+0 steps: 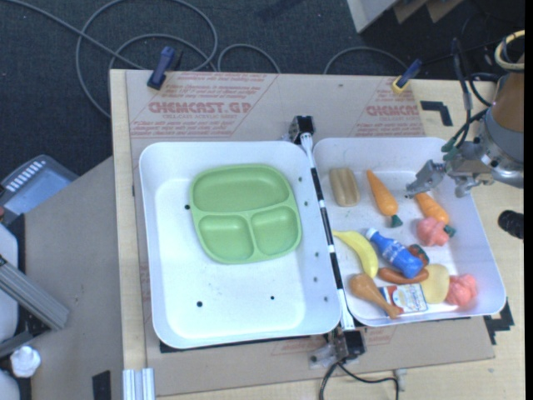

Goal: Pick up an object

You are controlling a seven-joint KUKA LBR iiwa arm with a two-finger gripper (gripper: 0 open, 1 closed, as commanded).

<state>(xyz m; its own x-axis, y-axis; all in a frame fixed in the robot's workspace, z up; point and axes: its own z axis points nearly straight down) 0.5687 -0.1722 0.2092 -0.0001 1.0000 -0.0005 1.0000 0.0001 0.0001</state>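
Seen from above at a slant: a brown bench point(250, 98) bearing two shallow white bins side by side. In the left bin point(166, 248), a green divided plate point(246, 212) with three compartments, lying flat toward the bin's far half. In the right bin point(491, 273), a scatter of toy food. Near the far left corner, a tan bread piece point(344, 187), lying lengthwise. Just right of it, an orange carrot point(382, 194), tilted, green tip toward the near side. Further right, a second carrot point(432, 207) close to a pink lump point(431, 232). Toward the middle, a yellow banana point(358, 250) curving down beside a blue bottle point(397, 255) with a white cap. Below those, a brown drumstick point(371, 292), a red sausage-like piece point(404, 275) touching the bottle, a small flat packet point(406, 299), a pale yellow piece point(435, 281) and another pink lump point(461, 289) at the near right corner.

Reaching in from the right, the grey arm point(508, 136) with an orange band, ending in a gripper point(424, 180) over the far right part of the right bin, just above the second carrot. Fingers point(415, 187) spread apart, nothing between them. Whether touching the bin floor or the carrot: cannot tell.

On the far edge of the bench, a blue clamp point(161, 66) at left and a yellow-and-blue clamp point(406, 76) at right. Beyond, dark carpet with looping cables point(125, 23).
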